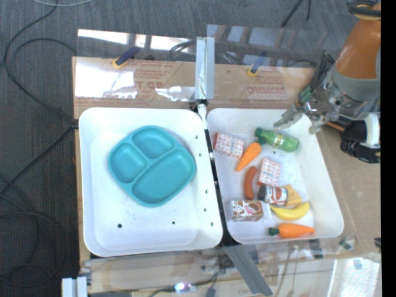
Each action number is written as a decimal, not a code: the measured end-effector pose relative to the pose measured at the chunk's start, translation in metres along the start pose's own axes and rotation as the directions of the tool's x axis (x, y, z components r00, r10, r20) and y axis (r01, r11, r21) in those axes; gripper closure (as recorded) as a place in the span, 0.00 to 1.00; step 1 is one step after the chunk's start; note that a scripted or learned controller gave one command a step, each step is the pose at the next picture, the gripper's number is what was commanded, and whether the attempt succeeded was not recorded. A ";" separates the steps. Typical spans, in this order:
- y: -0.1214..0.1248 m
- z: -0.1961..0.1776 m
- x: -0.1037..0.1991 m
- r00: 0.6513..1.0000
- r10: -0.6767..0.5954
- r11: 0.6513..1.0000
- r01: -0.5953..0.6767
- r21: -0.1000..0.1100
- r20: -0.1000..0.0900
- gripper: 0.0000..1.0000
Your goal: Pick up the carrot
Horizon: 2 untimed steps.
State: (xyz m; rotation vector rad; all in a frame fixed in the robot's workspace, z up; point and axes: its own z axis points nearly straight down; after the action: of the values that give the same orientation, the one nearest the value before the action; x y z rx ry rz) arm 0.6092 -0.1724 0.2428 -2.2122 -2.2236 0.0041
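Dark grey carpet with loose black cables around a brown bench (93, 79), clear plastic sheeting taped along its back. Two shallow white bins sit side by side. Left bin (99, 228) holds a teal divided plate (152, 164), smooth plastic, three compartments, lying flat. Right bin (328, 197) is cluttered: a patterned snack box (228, 145) at upper left, a carrot (248, 156) just beside it, orange and tapered, lying tilted, green bottle (277, 140) above it. Below that — a reddish sausage (249, 182), another patterned box (269, 171), a small carton (250, 210), a round can (276, 194), a yellow banana (292, 211). A second carrot (292, 230) with a green top lies flat near the front wall. Gripper (302, 113) hovers over the right bin's upper right corner, fingers spread apart, nothing between them — well apart from either carrot.
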 end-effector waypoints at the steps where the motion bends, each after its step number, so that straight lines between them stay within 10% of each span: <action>1: 0.023 0.123 0.045 0.999 0.048 0.999 -0.048 0.001 0.002 0.00; 2: 0.010 0.149 0.070 0.995 0.098 0.995 -0.098 -0.028 0.010 0.00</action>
State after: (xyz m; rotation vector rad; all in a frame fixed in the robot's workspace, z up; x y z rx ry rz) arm 0.6179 -0.1017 0.0940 -2.3389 -2.1310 -0.0139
